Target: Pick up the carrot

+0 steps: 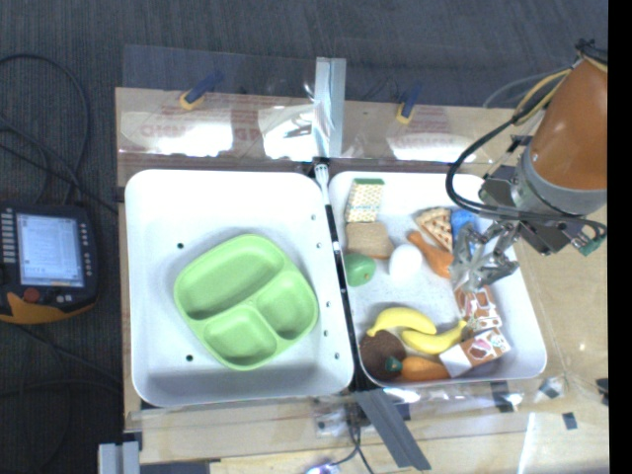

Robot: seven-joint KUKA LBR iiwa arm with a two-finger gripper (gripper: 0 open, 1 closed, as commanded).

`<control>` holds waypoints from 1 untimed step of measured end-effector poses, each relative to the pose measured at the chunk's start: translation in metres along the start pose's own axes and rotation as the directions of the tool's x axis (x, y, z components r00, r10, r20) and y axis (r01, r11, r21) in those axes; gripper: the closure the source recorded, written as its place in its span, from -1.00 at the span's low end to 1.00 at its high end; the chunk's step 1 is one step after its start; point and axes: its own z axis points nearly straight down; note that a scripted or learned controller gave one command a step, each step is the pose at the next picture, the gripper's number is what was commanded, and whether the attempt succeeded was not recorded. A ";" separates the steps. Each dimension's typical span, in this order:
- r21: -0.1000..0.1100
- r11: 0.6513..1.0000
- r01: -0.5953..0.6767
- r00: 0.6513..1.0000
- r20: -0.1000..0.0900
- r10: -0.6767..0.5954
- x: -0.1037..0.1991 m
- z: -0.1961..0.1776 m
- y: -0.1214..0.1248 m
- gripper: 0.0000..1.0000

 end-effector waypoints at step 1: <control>-0.011 0.983 -0.184 0.983 -0.011 0.184 0.016 0.154 -0.026 1.00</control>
